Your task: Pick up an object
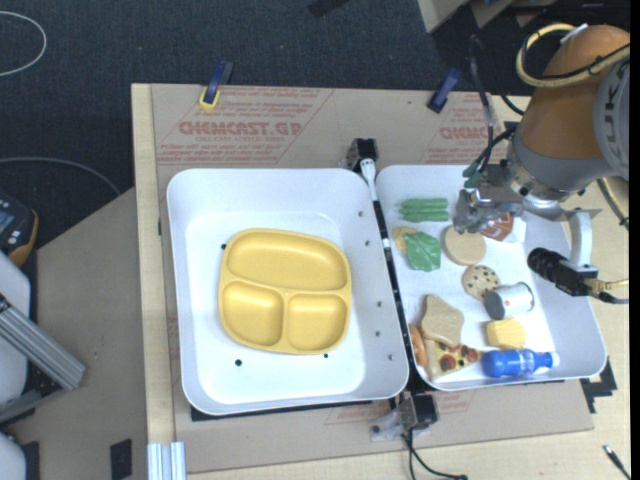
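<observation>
The right bin (pixel 590 333) holds several toy foods. Among them are a green pea pod (pixel 424 209), a green leafy piece (pixel 422 251), a tan round biscuit (pixel 464 247), a chocolate-chip cookie (pixel 481 280), a small white can (pixel 511 297), a yellow cheese block (pixel 506 333), a blue bottle (pixel 515 363), a bread slice (pixel 441 319) and a pizza slice (pixel 452 357). My gripper (pixel 474 215) hangs over the bin's far part, just above the tan biscuit and right of the pea pod. A red-and-white piece (pixel 500 230) lies partly hidden under the gripper.
The left bin (pixel 190 208) holds a yellow divided plate (pixel 285 290). A raised rim with black clips (pixel 364 153) separates the two bins. The arm's orange band (pixel 575 93) stands over the right bin's far right corner.
</observation>
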